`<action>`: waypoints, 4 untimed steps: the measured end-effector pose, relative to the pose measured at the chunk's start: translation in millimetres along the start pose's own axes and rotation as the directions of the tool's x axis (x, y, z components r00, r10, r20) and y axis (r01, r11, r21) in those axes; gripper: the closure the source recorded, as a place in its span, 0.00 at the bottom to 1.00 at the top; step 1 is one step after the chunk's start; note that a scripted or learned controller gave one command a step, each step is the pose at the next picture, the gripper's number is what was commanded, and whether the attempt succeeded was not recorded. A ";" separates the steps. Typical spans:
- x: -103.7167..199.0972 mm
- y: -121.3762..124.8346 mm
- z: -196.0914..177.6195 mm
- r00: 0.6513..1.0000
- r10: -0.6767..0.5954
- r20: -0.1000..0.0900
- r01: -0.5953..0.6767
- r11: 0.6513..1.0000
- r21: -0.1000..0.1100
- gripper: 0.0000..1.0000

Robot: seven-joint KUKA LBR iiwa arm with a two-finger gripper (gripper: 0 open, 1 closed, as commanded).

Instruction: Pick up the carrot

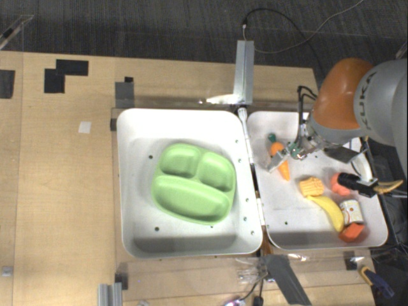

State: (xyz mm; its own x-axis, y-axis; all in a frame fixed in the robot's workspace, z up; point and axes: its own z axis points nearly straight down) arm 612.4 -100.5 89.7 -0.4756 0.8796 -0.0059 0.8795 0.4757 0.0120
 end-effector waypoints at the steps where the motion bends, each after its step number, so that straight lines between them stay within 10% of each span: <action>1: 21.3 3.4 -97.5 0.998 0.058 -0.001 -0.058 0.998 0.004 0.00; 2: 30.7 -42.6 -2.6 0.998 0.063 -0.001 -0.063 0.998 0.004 0.00; 3: 31.2 -39.5 -14.7 0.998 0.063 0.000 -0.063 0.998 -0.002 1.00; 4: 75.9 -23.9 -96.7 0.900 0.437 0.000 -0.436 0.900 0.008 1.00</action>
